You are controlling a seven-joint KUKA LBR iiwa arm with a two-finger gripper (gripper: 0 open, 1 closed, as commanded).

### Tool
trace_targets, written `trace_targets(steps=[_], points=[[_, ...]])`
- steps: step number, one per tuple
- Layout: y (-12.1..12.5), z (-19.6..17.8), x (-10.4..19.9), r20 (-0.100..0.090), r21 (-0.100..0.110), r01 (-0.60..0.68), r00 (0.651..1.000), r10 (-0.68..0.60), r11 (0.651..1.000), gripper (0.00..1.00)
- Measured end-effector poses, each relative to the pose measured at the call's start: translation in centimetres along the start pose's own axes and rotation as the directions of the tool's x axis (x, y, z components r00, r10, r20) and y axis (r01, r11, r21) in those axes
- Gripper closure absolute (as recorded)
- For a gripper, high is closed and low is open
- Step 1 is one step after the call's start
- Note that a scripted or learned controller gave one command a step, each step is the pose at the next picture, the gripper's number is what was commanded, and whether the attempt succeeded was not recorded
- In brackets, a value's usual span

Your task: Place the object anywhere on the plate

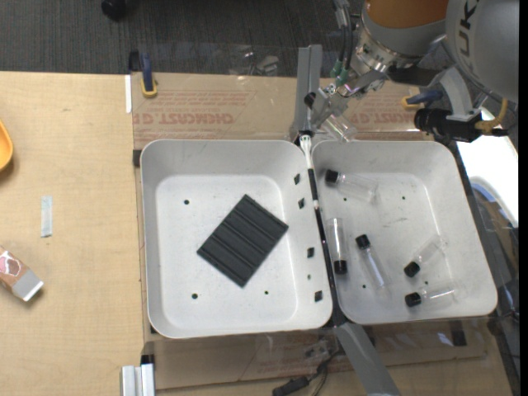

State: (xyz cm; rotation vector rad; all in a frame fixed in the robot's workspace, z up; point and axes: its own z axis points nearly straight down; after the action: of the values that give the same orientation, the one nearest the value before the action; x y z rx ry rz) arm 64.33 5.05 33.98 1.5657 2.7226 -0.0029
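a: what does the bench look like from the camera above?

b: a pale wooden bench top [66, 304] with brown printed cardboard [214, 110] under two shallow white bins. dark carpet [206, 15] runs along the far side, with a chair castor on it. at the bench's left edge sit a small grey strip and a bit of an orange thing.

a: and the bins?

b: the left white bin [157, 246] holds a dark ribbed rectangular plate [242, 240], lying flat and turned at an angle, near the middle. the right white bin [462, 221] holds several clear plastic vials with black caps: one vial [351, 185] near the far left corner, one long tube [337, 244] along the left wall, one vial [370, 258] by the middle, and two vials [425, 279] close together at the near right. none touches the plate.

a: the arm?

b: the grey arm with its orange band [404, 2] hangs over the far rim where the bins meet. its two-finger gripper [334, 97] is above the cardboard, beyond the bins. whether its fingers are open or closed, i cannot tell; wires blur it.

a: free room?

b: the plate has bare white floor all round it.
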Motion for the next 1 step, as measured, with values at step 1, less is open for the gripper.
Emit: trace_targets(steps=[1], points=[[6.38,3.54,7.77,0.0,-0.001,0.206,0.979,-0.206,0.979,1.0]])
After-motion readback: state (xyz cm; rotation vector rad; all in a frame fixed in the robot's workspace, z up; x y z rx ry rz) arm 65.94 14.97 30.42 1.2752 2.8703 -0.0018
